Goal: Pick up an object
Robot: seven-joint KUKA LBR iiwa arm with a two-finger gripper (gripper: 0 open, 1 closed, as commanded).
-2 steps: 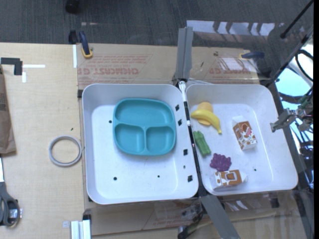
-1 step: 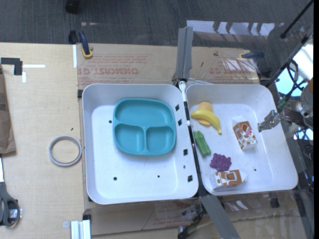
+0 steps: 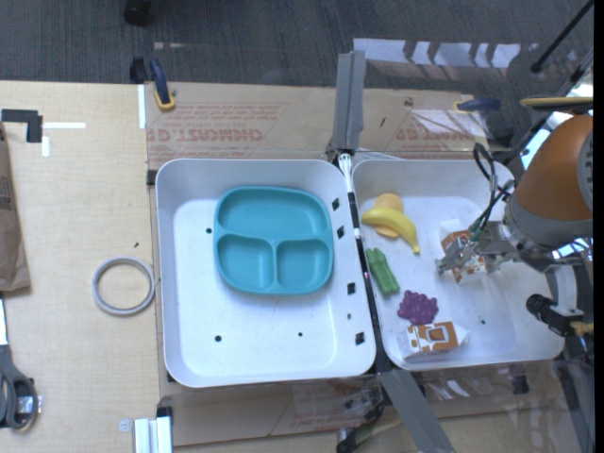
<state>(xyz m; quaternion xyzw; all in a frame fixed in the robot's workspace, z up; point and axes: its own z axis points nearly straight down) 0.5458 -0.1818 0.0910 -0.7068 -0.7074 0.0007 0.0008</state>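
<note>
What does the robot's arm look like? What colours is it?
The arm is chunky and rounded, grey with a wide orange band above the wrist. Thin black cables loop beside it. At its tip sits a small gripper of dark and silvery metal parts.

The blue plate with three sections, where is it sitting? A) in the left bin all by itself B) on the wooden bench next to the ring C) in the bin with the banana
A: the blue plate lies alone in the left bin, while the banana, green thing and grapes are in the right bin.
</note>
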